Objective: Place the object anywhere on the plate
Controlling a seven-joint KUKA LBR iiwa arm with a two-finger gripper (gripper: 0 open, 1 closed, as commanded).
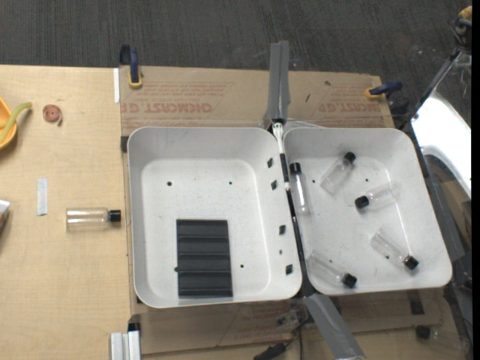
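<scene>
Lower edge of frame: a grey metal bar [335,330] juts out from under the seam between the two bins, and a pale metal bracket [124,344] sits at the lower left corner.

Left bin [146,223]: a black ribbed plate [202,259] lies flat on the floor in the lower middle. Nothing rests on it.

Right bin [420,193]: five clear vials with black caps, all lying on their sides and all well apart from the plate.
- The nearest vial [334,272] is at the lower left of this bin, cap toward the lower right.
- The right-hand vial [394,247] lies aslant, cap at the lower right.
- The middle vial [375,197] has its cap at the left.
- The upper vial [337,172] is tilted, cap to the upper right.
- The wall-side vial [298,190] lies along the bin's left wall, cap at the top.

Worktop [60,276], left of the bins: a sixth, loose vial [92,217] lies with its cap toward the left bin. Above and left of it is a small white strip [42,197], then a reddish disc [51,112] and an orange object [6,126] cut off by the left edge.

Beyond the bins: a cardboard sheet [195,100] held by two clamps [129,64], and a grey upright bar [279,81] at the seam. Dark floor [225,13] lies behind.

Pincer: whether released or clenched, I cannot tell.
</scene>
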